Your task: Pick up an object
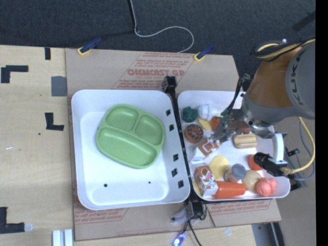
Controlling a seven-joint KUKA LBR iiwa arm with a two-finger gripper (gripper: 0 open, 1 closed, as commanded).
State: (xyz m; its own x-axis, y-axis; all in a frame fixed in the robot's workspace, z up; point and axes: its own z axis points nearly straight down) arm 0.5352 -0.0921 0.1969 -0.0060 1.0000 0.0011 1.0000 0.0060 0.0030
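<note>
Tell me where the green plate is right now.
The green plate lies in the left bin, toward its upper middle, apart from the toy food piled in the right bin under the arm.

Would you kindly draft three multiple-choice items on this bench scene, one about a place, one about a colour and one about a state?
1. Where does the gripper hover?
A. over the left bin
B. over the right bin
C. off the bench

2. What colour is the divided plate?
A. green
B. red
C. blue

3. How does the carrot lie?
A. standing upright
B. hanging from the arm
C. flat by the near wall of its bin

Answers:
1 B, the gripper sits above the toy food in the right bin.
2 A, the plate in the left bin is light green.
3 C, it lies lengthwise along the bottom edge.
</note>
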